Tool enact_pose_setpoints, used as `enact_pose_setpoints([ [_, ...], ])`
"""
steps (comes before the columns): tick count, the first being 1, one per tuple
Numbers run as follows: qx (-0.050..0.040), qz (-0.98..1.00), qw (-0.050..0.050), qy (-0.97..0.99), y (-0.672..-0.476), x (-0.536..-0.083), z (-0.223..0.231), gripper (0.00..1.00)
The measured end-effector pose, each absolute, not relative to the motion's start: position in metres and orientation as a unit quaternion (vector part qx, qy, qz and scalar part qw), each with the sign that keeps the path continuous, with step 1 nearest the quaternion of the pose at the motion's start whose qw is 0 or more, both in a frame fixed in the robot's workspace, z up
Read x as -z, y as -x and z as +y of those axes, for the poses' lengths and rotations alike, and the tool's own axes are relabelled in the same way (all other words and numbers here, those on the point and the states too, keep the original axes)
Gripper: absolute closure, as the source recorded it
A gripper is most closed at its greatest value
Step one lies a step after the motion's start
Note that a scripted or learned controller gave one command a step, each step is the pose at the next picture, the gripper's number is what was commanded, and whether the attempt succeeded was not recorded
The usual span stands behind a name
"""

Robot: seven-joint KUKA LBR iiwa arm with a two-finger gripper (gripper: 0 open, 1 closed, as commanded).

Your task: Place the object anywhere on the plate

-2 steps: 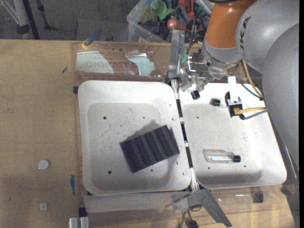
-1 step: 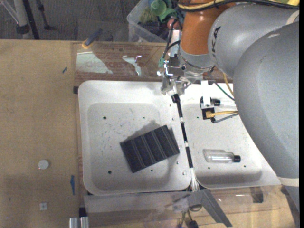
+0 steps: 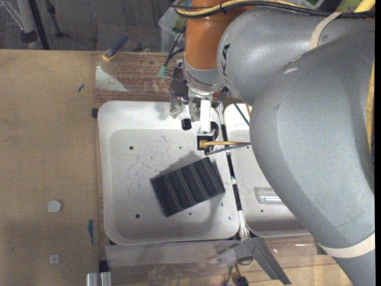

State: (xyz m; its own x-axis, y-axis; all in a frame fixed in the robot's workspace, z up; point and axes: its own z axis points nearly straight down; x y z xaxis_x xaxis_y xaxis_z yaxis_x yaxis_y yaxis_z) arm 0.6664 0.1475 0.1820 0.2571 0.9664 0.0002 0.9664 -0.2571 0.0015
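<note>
A black ribbed rectangular slab (image 3: 187,186) lies flat and slightly turned in the near half of the left white bin (image 3: 119,159). My gripper (image 3: 189,113) hangs over the far edge of that bin, above and behind the slab and apart from it. I see nothing held beneath it. The big grey arm covers most of the right bin (image 3: 268,219).
A small clear object (image 3: 266,195) lies in the visible strip of the right bin. The divider between the bins (image 3: 233,183) runs just right of the slab. A wooden board with a blue-handled tool (image 3: 116,47) sits behind the left bin. Tan bench lies to the left.
</note>
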Motion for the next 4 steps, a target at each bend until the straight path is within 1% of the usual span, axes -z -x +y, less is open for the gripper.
enact_pose_setpoints([
  [1,-0.0005,0.565,0.0,-0.825,-0.666,-0.172,0.219,1.0],
  [2,0.0011,0.315,-0.004,-0.949,-0.666,-0.088,0.227,1.0],
  [3,-0.0026,0.306,-0.003,-0.952,-0.567,-0.09,0.212,1.0],
  [4,0.0004,0.336,0.0,-0.942,-0.518,-0.24,0.226,1.0],
])
